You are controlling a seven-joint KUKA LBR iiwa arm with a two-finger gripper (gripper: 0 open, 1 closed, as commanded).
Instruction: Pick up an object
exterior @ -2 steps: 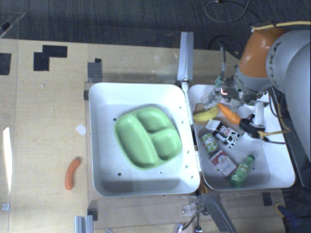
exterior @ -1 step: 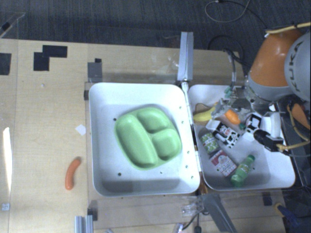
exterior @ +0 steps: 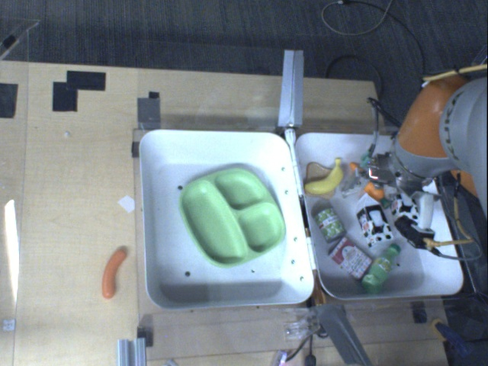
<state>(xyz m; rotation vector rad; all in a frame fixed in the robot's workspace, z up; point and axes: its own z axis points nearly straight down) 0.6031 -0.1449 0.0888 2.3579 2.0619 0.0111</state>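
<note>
Nearest the camera, the front rim of the left bin (exterior: 229,302) ran along the bench edge. A green divided plate (exterior: 232,216) lay tilted across that bin's middle, with nothing on it.

At about three o'clock from the plate sat the right bin (exterior: 450,284), where the loose goods were heaped. A banana (exterior: 325,180) lay at its ten o'clock corner, against the dividing wall. A small green-labelled can (exterior: 329,223) lay just below it, then a red packet (exterior: 351,258) and a green bottle (exterior: 380,268) on its side toward six o'clock. A black-and-white carton (exterior: 373,226) lay near the centre.

The arm (exterior: 450,124) hung over the bin's one o'clock side, grey with its orange band. The gripper (exterior: 381,178) was down among the pile, just above the carton and beside something orange I could not identify. Whether the pincer was open or closed I could not tell, since cables and brackets crowded it. Nothing visibly sat in its grasp.

My guess is that it was low for a pick in the cluttered middle, where things touched and a clean grip looked doubtful.

Out on the bare bench (exterior: 69,227), at nine o'clock, a lone sausage (exterior: 113,272) lay well apart from both bins.
</note>
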